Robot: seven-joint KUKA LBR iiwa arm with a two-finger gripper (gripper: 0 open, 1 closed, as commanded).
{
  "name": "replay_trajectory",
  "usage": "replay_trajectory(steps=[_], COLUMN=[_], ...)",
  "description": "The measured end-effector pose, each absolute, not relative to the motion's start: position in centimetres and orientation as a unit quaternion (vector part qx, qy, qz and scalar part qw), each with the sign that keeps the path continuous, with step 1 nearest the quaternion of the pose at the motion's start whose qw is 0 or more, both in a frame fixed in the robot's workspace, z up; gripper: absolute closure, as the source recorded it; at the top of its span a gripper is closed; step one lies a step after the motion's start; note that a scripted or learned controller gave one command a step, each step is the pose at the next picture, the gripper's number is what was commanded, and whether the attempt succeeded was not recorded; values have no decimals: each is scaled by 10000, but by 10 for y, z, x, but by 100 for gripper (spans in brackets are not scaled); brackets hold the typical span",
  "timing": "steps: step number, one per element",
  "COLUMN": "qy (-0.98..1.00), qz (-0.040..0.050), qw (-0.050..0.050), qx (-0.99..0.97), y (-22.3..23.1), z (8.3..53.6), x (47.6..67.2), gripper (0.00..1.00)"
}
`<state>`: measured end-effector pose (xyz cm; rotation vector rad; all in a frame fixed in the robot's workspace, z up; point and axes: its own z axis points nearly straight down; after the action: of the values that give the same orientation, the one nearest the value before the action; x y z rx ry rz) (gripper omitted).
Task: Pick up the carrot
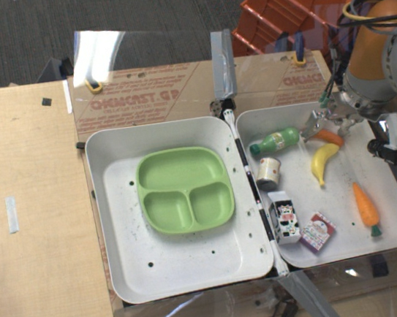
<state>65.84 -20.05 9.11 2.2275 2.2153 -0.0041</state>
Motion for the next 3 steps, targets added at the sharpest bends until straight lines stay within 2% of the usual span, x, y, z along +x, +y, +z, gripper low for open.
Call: replay_trajectory(steps=[1,2,3], qy=[7069,6333,6334], qz=[-23,-15,-14], qw=[8,4,4], qx=[7073,7739,7739], y=[-200,-152,-152], z=[100,227,227], x=[659,659,659], gripper=[100,100,0])
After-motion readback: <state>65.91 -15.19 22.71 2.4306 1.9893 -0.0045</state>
